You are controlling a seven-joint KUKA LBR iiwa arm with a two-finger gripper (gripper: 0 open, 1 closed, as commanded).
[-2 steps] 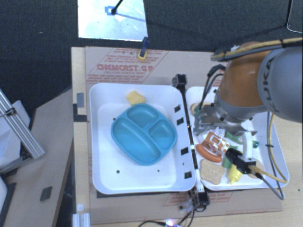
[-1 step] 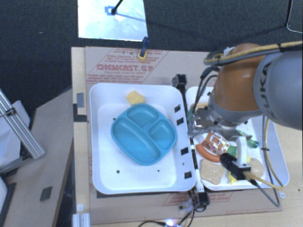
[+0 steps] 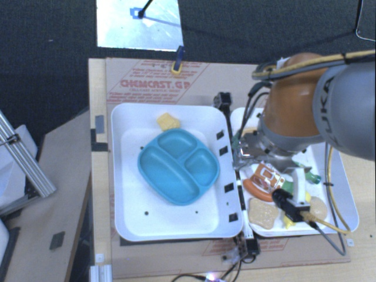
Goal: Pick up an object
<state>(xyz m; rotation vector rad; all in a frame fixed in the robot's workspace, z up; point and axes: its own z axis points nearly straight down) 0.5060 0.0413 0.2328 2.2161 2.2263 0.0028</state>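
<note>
The arm (image 3: pixel 305 107) hangs over the right bin (image 3: pixel 346 207), hiding the tool, so I cannot tell its state. Toast (image 3: pixel 264 214) lies near that bin's front-left corner; a blue plate (image 3: pixel 178 165) sits mid left bin (image 3: pixel 126 216).

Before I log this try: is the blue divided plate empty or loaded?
Empty: the blue divided plate shows three bare compartments. The yellow piece lies beside it.

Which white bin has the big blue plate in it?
The left bin holds the blue divided plate, with a small yellow piece beside it. The right bin holds mixed small items under the arm.
</note>
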